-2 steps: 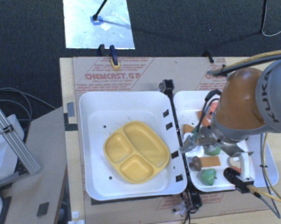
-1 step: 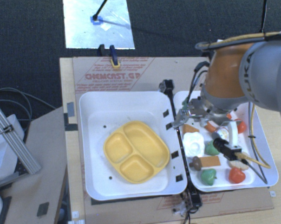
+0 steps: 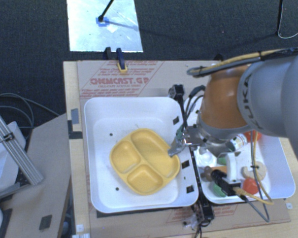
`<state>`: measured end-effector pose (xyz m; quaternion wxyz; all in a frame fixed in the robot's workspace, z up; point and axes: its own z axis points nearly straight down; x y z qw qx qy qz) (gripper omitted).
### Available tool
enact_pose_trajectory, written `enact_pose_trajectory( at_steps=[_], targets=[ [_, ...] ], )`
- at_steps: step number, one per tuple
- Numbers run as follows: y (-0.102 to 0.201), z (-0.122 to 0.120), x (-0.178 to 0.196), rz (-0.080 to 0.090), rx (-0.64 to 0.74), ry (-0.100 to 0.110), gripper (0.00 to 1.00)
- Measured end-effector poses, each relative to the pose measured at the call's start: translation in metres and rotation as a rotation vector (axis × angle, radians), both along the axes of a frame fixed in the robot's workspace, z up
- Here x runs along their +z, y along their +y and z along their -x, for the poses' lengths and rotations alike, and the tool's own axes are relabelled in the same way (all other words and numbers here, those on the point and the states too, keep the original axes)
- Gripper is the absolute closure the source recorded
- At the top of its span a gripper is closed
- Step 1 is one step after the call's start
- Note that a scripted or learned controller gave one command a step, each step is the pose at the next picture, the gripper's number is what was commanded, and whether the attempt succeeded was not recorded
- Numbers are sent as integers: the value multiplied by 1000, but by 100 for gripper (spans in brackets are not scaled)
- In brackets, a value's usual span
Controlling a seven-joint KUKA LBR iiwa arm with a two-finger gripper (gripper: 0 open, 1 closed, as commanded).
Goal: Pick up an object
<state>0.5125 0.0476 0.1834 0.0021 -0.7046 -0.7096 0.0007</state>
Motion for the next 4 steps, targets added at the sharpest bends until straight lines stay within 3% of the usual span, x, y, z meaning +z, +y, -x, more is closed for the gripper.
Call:
enact_pose_trajectory(
  at_steps=[1, 2, 3, 4],
  targets=[
    [-62, 27, 1, 2, -10, -3, 0],
    [-60, -41, 1, 3, -2, -10, 0],
    [-3, 10, 2, -1, 2, -1, 0],
    [127, 1, 96, -4, 8, -15, 0]
  ],
)
